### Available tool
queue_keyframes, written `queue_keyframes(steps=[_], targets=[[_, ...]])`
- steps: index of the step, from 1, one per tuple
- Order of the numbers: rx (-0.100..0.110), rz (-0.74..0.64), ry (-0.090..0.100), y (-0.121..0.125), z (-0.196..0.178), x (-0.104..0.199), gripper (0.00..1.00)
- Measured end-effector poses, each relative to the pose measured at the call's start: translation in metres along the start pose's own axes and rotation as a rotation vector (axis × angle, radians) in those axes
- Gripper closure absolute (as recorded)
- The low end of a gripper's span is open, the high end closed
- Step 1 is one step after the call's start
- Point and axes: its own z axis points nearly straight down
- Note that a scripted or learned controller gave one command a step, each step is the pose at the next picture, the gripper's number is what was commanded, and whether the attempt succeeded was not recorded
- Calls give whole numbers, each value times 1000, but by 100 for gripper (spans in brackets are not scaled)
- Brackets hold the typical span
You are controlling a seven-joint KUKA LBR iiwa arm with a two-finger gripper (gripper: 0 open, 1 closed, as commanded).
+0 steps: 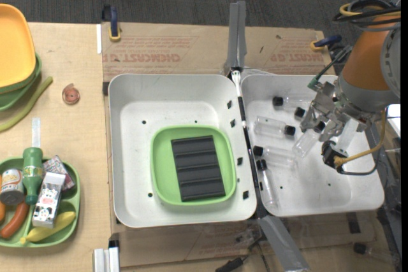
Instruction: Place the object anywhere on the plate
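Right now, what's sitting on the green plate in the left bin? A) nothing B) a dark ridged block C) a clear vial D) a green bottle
B: a dark ridged block lies flat on the green plate in the left bin; the clear vials lie in the right bin.

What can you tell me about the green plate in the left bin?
The green plate is a rounded-square, plastic-looking dish with a raised rim. It lies flat in the left bin, toward its near half. A dark grey ribbed block with four ridges rests on its middle. The plate touches the bin floor and that block.
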Motion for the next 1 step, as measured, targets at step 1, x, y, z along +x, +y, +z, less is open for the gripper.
queue_keyframes(steps=[1], targets=[[0, 0, 0, 0, 0, 0, 0]])
